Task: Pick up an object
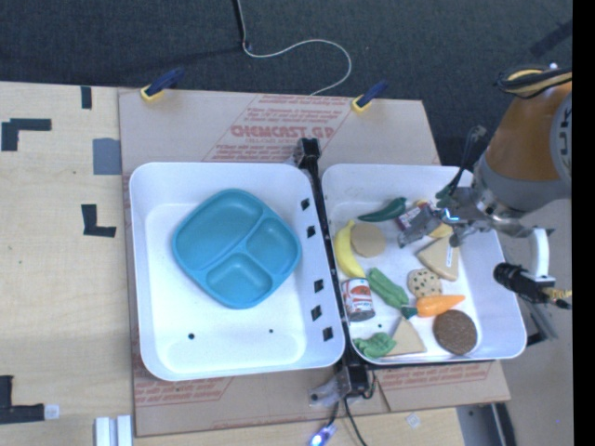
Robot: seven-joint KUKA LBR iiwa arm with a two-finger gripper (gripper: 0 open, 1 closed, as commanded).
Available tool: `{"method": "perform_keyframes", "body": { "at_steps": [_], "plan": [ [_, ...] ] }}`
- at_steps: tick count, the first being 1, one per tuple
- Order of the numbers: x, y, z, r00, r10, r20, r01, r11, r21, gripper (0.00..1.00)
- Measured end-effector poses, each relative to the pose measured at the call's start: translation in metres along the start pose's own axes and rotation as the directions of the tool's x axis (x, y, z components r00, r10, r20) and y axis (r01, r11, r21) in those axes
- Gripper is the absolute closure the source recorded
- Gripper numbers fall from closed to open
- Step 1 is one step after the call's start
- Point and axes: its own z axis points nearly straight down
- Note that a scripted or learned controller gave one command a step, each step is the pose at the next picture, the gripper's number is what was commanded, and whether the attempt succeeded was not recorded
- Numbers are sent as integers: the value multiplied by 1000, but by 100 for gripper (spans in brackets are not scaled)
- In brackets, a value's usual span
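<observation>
Jaws: small and blurred in the camera view; how far open they are, and whether anything sits between them, cannot be told.

Gripper (pixel 429 217): low over the upper middle of the right bin (pixel 507 337), at the end of the grey and orange arm (pixel 525 151) entering from the right of the frame.

Right bin, contents:
- banana (pixel 346 252), along the left wall
- tan round piece (pixel 368 241), touching the banana
- dark green pepper (pixel 383 211), just left of the gripper
- cheese wedge (pixel 442 260), just below the gripper
- chip cookie (pixel 424 282), near the centre
- green pod (pixel 387 287), centre left
- carrot (pixel 439 304), lower centre
- brown round patty (pixel 456 331), lower right
- small can (pixel 359 299), red and white, lower left
- sandwich wedge (pixel 407 338) with a green leaf (pixel 375 346), bottom edge

Left bin (pixel 153 277), contents:
- blue divided plate (pixel 237 247), three compartments, upper centre

Both bins stand on a cardboard sheet (pixel 279 128).
</observation>
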Motion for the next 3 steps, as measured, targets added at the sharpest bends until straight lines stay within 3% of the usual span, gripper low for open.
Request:
{"method": "perform_keyframes", "body": {
  "at_steps": [1, 2, 3],
  "plan": [
    [56, -36, -10, 1000, -3, -2, 3, 1000, 3, 0],
    [117, -74, -84, 1000, -6, -1, 6, 1000, -3, 0],
    [115, -73, -90, 1000, -1, 0, 1, 1000, 2, 100]
  ]
}}
